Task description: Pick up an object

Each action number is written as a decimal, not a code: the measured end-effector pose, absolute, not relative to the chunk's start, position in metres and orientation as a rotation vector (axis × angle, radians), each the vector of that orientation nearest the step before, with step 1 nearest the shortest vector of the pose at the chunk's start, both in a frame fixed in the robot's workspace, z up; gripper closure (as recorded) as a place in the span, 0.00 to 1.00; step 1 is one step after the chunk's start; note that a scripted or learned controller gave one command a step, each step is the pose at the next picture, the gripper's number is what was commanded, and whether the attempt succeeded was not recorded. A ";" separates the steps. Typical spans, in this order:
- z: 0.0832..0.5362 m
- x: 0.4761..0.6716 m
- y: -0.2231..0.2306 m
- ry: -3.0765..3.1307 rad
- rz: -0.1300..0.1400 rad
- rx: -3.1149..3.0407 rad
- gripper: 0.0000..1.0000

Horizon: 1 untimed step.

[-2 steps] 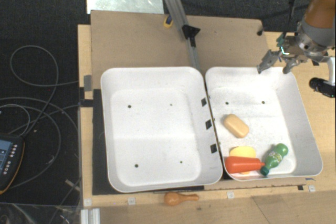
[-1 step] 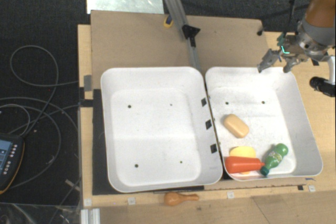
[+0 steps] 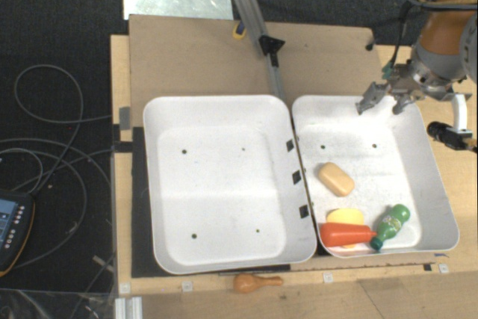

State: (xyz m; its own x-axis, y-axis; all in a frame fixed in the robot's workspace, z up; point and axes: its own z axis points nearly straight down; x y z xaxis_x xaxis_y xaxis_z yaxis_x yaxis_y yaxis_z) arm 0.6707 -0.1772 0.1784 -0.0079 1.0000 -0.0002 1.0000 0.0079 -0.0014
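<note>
- Dark carpet floor all round, with loose cables looping at left and a handheld pendant [image 3: 13, 229] at the left edge.
- Brown tabletop [image 3: 202, 56] at centre, carrying two shallow white bins side by side.
- Left bin [image 3: 160, 160]: bare white floor with four small dark holes.
- Right bin [image 3: 418, 160]: four items, all in the near half.
- Tan rounded block [image 3: 336, 179] near the bin's middle, lying alone, apart from the rest.
- Yellow piece [image 3: 346, 217] just behind an orange carrot-shaped item [image 3: 346, 234]; touching or overlapping, carrot along the near wall.
- Green bottle [image 3: 390, 225] lying tilted, cap end just beside the carrot's right end, contact hard to judge.
- Small orange-brown pear-shaped item [image 3: 256, 282] outside the bins, on the tabletop's near edge below the left bin.
- Grey slanting pole [image 3: 250, 7] crossing from top centre down to the gap between the bins.
- Arm at upper right, orange band above the wrist, yellow cable looped over it.
- Hand [image 3: 384, 102] over the far edge of the right bin, two fingers [image 3: 369, 101] spread apart, nothing between them.
- Hand well apart from every item in the bin.
</note>
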 end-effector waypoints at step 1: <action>0.121 0.666 -0.169 -2.227 0.003 -2.212 0.00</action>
State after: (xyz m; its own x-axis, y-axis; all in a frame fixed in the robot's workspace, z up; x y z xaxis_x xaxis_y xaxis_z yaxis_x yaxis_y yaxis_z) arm 0.6660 -0.1690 0.1207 -0.0068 1.0000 0.0006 1.0000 0.0068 -0.0030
